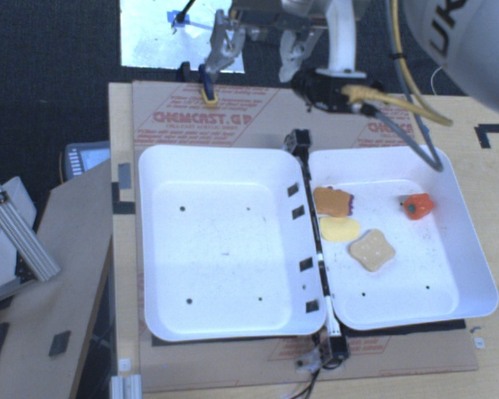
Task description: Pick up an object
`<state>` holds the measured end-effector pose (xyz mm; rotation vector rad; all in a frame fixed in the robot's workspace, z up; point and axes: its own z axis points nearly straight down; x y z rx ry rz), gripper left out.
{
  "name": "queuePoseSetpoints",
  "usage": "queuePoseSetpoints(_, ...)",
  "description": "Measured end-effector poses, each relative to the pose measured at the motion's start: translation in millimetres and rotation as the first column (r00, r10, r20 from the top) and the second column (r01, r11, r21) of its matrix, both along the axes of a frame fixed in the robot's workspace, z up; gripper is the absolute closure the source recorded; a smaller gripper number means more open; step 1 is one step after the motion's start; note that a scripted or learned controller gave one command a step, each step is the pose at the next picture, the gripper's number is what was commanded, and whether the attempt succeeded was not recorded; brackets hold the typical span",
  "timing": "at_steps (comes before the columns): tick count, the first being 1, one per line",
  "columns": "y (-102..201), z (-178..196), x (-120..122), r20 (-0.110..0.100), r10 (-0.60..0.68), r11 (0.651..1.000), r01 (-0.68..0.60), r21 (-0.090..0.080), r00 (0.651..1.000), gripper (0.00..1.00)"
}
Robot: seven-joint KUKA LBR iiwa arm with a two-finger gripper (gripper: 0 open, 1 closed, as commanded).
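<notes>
Camera view, tool (262, 50) open above bench, well apart from orange toy (417, 206)

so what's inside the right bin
The right bin holds four small things: an orange piece, a yellow disc, a tan toast-like piece and a red piece. The orange piece's base looks purple; whatever lies beneath is covered.

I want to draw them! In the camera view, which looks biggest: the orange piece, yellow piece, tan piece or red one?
1. Tan piece and orange piece look alike.
2. Yellow piece, slightly smaller.
3. Red one, smallest.
</notes>
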<state>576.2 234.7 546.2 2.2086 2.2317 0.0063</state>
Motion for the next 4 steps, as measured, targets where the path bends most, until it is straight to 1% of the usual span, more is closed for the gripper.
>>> queuePoseSetpoints(4, 0.0, 0.0, 0.0, 0.0, 0.0, 1.0, 0.0, 0.0, 1.0, 0.0)
